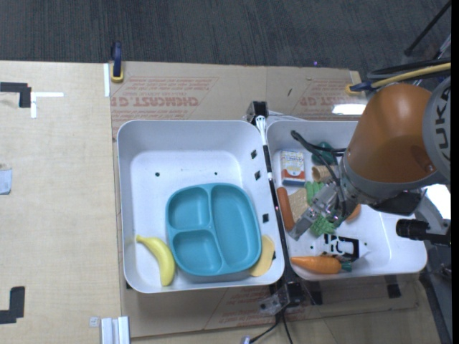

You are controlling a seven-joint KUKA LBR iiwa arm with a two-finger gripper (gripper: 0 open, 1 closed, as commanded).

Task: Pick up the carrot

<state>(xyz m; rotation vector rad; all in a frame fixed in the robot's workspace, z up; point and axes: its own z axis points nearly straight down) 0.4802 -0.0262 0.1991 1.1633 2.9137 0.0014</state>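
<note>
The gripper (pixel 315 221) hangs low inside the right bin (pixel 401 260), under the orange band (pixel 391 135) of the arm. Its metal parts point down and to the left, but they are small and mixed with the things behind them, so I cannot tell if it is released or clenched. I see nothing clearly held in it.

The carrot (pixel 318 264) lies on the floor of the right bin, near the front wall, with its green end to the right. It is near the gripper but apart from it, a little in front. So I judge that the task is not yet done: the carrot rests in the bin, and reaching it, closing on it and lifting it are all left.

Around the gripper there are a sausage (pixel 285 206) just to its left, a small box (pixel 292 165) further back, and something green (pixel 316 190) that I cannot name.

The left bin (pixel 143 149) holds a blue tray (pixel 214 229) with three sections, a banana (pixel 161 256) at its front left and a second yellow piece (pixel 265 256) at its front right. Both bins stand on brown cardboard (pixel 165 92) over a pale wooden bench (pixel 50 213). Behind it is dark floor (pixel 215 13).
</note>
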